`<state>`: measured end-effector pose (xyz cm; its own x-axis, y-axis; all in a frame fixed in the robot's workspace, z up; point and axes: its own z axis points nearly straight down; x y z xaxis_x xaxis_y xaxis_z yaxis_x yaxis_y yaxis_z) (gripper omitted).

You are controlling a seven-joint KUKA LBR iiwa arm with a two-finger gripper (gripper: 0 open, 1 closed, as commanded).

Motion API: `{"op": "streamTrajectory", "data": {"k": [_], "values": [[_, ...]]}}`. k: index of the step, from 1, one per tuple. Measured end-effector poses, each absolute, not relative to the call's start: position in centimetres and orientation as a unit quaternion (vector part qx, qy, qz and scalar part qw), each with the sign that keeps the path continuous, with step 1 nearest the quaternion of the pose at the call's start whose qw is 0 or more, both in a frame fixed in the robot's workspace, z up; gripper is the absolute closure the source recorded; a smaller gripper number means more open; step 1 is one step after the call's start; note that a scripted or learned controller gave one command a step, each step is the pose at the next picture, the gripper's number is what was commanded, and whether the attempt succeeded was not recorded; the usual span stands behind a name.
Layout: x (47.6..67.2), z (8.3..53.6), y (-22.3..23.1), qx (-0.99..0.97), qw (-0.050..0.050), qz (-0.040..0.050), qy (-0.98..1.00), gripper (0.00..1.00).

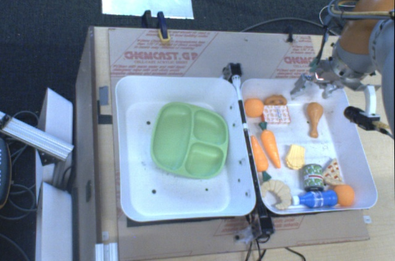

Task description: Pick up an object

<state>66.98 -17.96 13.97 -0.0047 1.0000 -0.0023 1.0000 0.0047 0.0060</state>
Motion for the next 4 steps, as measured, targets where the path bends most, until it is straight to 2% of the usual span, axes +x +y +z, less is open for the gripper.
{"op": "streamTrajectory", "data": {"k": [1, 2, 3, 4], "values": [[64.5, 10.8, -20.7, 0.706, 0.001, 0.0001, 0.708, 0.00], [64.6, 12.0, -20.7, 0.705, 0.003, 0.0012, 0.709, 1.00], [64.6, 11.9, -20.7, 0.705, 0.003, 0.0010, 0.710, 0.00], [65.0, 8.4, -20.6, 0.706, 0.001, 0.0002, 0.709, 0.00]]}}
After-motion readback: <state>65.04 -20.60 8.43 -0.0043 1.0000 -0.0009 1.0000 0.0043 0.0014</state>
